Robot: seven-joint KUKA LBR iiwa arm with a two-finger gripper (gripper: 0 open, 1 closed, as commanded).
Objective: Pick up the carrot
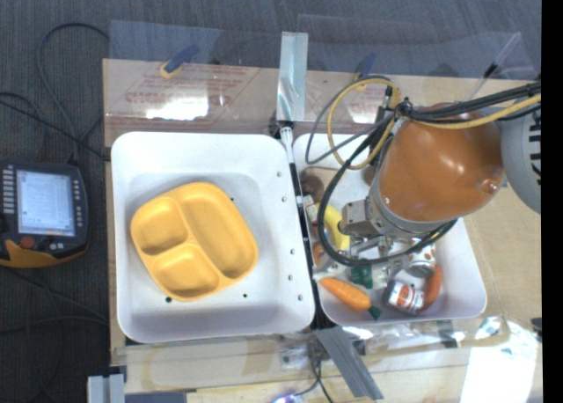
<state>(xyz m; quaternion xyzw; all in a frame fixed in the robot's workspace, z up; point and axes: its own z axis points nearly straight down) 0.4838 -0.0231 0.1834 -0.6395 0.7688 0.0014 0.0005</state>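
- Dark grey carpet surrounds a wooden bench (123, 76) bearing two white bins; the left bin (132, 304) holds a yellow divided tray (193, 238), and a teach pendant (42, 212) lies on the floor at far left.
- Carrot (345, 293) lies on its side near the front wall of the right bin (471, 291), beside a small can (405, 297) and other toy food.
- Gripper (374, 256) hangs just above and behind the carrot; whether it is spread or closed cannot be told, as the orange wrist and cables cover it.
- Judged a light, rigid, smooth plastic toy, tapered and apt to slip; best pinched across its thicker middle, square to its length.
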